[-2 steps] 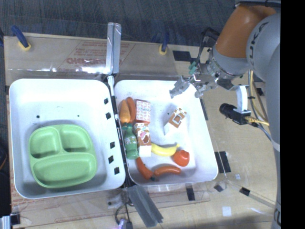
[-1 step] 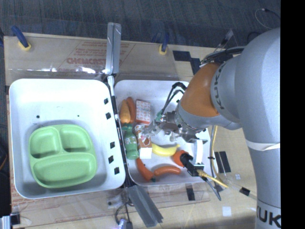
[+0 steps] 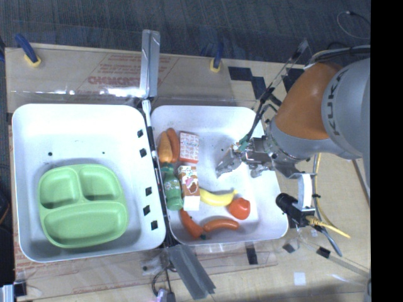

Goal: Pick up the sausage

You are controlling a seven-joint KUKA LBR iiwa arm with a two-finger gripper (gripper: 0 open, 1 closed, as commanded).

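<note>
The reddish-brown, slightly curved plastic sausage lies flat on the floor of the right white bin, close to its near wall, lengthwise across the bin, just below a red tomato.

Two white bins sit on a tan bench with faint red print, and the left one has a light green divided tray in it. The right bin is the colourful one: reddish-orange sausage, yellow banana, red tomato-ish thing, an orange carrot, a green bottle, two red-and-white cartons. The arm is grey with an orange band, plus blue clamps up top.
</note>
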